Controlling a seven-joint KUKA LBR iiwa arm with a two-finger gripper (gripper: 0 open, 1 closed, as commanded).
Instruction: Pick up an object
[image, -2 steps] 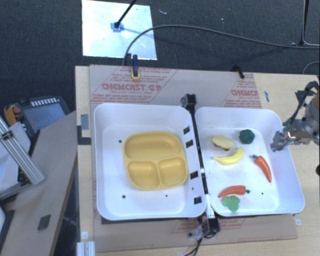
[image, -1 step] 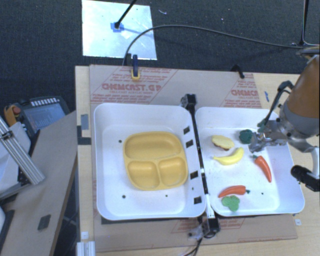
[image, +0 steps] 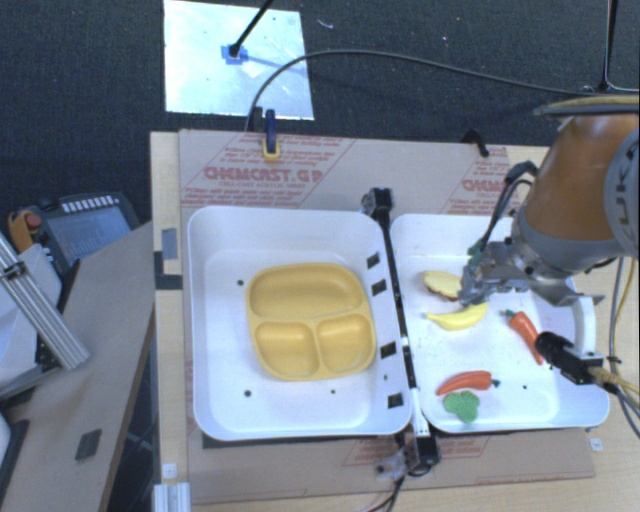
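- My pincer (image: 470, 288) sits low in the right white bin (image: 570, 405), just above the yellow plastic banana (image: 458, 318) and beside the pale round slice (image: 441, 284); I cannot tell how wide it is or whether it grips anything.
- The grey arm with its orange band (image: 580, 180) leans in from the right, wrist pointing down and left.
- Nearby lie an orange carrot (image: 527, 334), a red chili pepper (image: 466, 382) and a green broccoli floret (image: 461, 405).
- The left white bin (image: 215, 300) holds a yellow compartment tray (image: 305, 320).
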